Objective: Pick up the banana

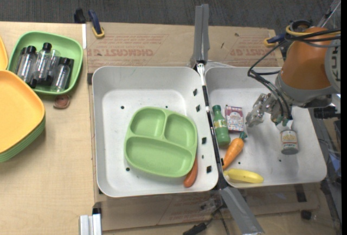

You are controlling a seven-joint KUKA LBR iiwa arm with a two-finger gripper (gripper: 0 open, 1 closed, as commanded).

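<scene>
The yellow banana (244, 176) lies flat at the front edge of the right bin (303, 169), just right of the divider. A carrot (233, 151) lies just behind it. My gripper (268, 114) hangs over the middle of the right bin, well behind the banana and slightly to its right. Its fingers (256, 115) are spread open with nothing between them.
The right bin also holds a green bottle (220, 125), a small red and white box (235, 118) and a small bottle (289, 140) close to the gripper. In the left bin sit a green divided plate (161, 142) and a sausage (191, 174). A green tray of bottles (45, 63) and orange plates (19, 114) stand far left.
</scene>
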